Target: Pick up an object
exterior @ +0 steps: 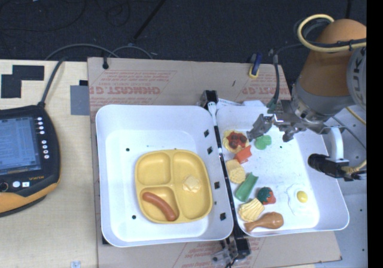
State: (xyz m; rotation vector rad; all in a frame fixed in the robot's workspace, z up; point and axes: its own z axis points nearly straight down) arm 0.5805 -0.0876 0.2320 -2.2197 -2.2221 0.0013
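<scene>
a: where does the two-finger gripper (272,128) hang right now?

b: over the upper part of the right shallow white bin (335,216). its fingers stand apart, one toward the bin divider, one back toward the arm, and nothing sits between them.

a: and what's nearest to pick?

b: a small round green plastic piece (263,140) lies just under the divider-side finger. just beyond it, further from the arm, sit a red-topped toy pizza slice (236,139) and a small orange wedge (243,154).

a: so how to do it well?

b: i'd judge it should centre the gap on the green piece before descending, so the finger doesn't land on top. keep clear of the pizza slice; the toys below, like the long green plastic pod (246,186), are crowded and harder to take singly.
</scene>
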